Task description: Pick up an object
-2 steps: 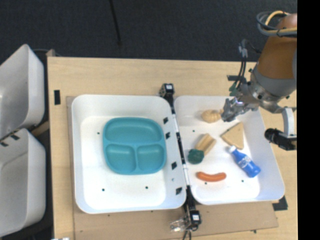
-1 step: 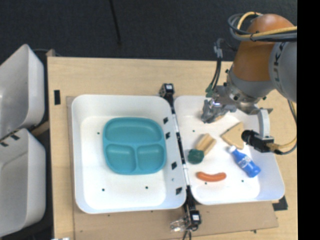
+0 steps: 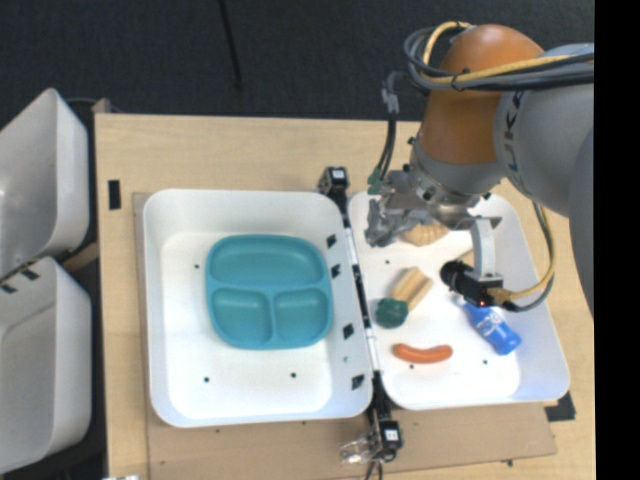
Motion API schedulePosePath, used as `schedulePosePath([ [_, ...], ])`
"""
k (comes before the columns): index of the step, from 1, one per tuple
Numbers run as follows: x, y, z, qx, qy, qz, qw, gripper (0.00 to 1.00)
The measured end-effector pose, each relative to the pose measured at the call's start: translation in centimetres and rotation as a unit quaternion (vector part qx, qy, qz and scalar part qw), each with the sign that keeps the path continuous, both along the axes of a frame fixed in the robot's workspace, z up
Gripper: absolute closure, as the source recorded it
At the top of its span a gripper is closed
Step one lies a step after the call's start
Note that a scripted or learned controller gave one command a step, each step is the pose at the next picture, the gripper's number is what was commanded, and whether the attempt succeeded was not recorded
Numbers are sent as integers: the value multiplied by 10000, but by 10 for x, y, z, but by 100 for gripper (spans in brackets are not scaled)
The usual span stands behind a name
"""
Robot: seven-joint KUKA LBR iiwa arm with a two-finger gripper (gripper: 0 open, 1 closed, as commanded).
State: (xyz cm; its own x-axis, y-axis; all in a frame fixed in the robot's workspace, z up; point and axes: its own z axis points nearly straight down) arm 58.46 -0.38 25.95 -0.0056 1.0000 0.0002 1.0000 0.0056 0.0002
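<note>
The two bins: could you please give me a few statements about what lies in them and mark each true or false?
1. The teal tray lies in the left bin. True.
2. The sausage lies on the teal tray. False: it lies in the right bin, near its front edge.
3. The blue bottle is in the right bin. True.
4. The gripper hangs over the left bin. False: it is over the right bin's back left part.
5. The wooden block touches a dark green ball. True, as far as the view shows.
</note>
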Motion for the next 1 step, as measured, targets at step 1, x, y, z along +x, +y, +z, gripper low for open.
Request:
schedulePosePath([
  [1, 3, 51, -15, -5, 7, -11, 10000, 100],
])
